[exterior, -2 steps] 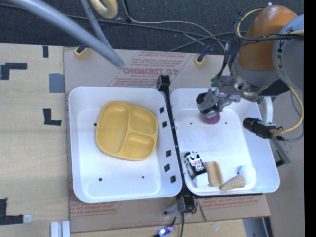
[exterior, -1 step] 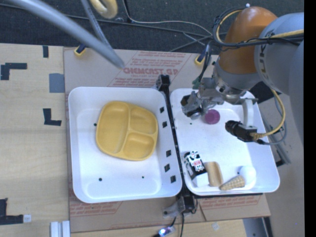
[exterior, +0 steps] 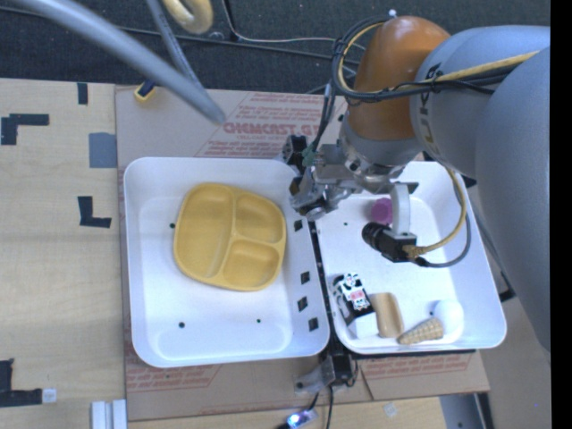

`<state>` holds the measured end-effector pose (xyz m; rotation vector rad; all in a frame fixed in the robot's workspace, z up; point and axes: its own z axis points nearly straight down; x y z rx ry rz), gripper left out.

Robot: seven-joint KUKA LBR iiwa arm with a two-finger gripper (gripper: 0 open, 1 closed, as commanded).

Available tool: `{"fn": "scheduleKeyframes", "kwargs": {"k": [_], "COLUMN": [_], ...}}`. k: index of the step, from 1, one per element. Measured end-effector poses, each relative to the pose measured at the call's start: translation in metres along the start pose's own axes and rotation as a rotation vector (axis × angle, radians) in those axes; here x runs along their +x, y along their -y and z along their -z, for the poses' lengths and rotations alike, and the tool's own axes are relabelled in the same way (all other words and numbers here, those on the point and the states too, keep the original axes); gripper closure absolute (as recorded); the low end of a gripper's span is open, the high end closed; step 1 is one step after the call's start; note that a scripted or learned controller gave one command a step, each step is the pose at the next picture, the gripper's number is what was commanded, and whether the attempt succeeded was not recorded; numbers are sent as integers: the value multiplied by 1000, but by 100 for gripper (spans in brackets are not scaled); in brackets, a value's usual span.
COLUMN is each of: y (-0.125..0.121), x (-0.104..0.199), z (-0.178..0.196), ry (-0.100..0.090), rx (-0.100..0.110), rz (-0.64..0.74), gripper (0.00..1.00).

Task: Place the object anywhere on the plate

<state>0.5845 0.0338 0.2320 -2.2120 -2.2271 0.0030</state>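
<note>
A yellow plate (exterior: 230,236) with three compartments lies in the left bin (exterior: 214,342), nothing on it. My gripper (exterior: 306,199) hangs low over the rims where the two bins meet, just right of the plate's right edge. The wrist and cabling hide its tip, and I see nothing held in it. In the right bin (exterior: 469,266) a pink object (exterior: 382,210) lies partly hidden behind the gripper's body. A small black-and-white toy (exterior: 355,291), a tan block (exterior: 387,315) and an ice cream cone toy (exterior: 422,332) lie near that bin's front.
The grey arm with its orange band (exterior: 393,52) covers the right bin's back and right side. A black cylinder (exterior: 386,239) on a yellow cable hangs from the wrist over the right bin. A small white piece (exterior: 446,312) lies beside the cone.
</note>
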Motion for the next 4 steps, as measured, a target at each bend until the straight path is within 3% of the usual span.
{"fn": "scheduleKeyframes", "kwargs": {"k": [2, 3, 4], "y": [-10, -12, -12], "x": [86, 85, 85], "z": [0, -19, -18], "ry": [0, 3, 3], "rx": [-2, 0, -1], "rz": [-1, -4, -5], "gripper": [100, 100, 0]}}
